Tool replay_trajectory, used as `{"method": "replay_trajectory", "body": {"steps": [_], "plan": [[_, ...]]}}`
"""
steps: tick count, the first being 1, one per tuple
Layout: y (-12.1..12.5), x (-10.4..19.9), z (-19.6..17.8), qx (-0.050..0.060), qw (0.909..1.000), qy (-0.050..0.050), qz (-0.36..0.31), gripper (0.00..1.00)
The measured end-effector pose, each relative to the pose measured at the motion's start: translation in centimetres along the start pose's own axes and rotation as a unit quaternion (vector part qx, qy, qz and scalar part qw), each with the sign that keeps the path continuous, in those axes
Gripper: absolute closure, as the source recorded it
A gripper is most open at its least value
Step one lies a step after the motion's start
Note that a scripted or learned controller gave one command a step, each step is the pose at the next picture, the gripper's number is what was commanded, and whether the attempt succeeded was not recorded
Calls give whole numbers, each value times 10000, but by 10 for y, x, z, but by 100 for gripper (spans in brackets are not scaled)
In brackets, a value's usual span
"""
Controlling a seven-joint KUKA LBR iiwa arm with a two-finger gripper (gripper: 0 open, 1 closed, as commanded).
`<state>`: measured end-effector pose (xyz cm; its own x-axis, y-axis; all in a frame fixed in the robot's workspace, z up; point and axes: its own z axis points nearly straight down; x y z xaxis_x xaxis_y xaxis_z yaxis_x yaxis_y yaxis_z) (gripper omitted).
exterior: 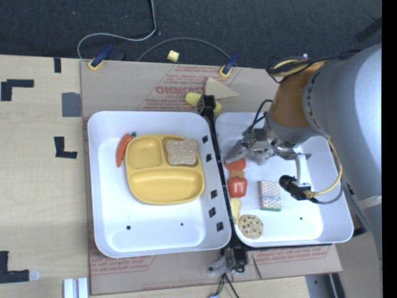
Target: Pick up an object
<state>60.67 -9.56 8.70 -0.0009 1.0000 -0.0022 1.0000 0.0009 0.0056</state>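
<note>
My gripper [240,152] hangs low in the right bin [322,228], near its left wall. Its tip is right above a small flat red piece [235,164], and I cannot tell whether it touches it. Just below lies a red block-like fruit [237,186]. A patterned wafer block [270,195] and a round cookie [250,226] sit further toward the front. A thin yellow piece [235,208] lies along the bin's left wall.
The left bin [111,228] holds a yellow divided plate [164,182] with a bread slice [182,153] in its upper right compartment and a carrot [123,149] beside it. A black clip strip [211,135] joins the bins. The grey arm [347,104] covers the right bin's back right.
</note>
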Motion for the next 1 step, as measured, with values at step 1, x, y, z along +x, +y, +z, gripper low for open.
{"method": "replay_trajectory", "body": {"steps": [1], "plan": [[-9, -2, 0, -11, 10000, 5, 0, 0]]}}
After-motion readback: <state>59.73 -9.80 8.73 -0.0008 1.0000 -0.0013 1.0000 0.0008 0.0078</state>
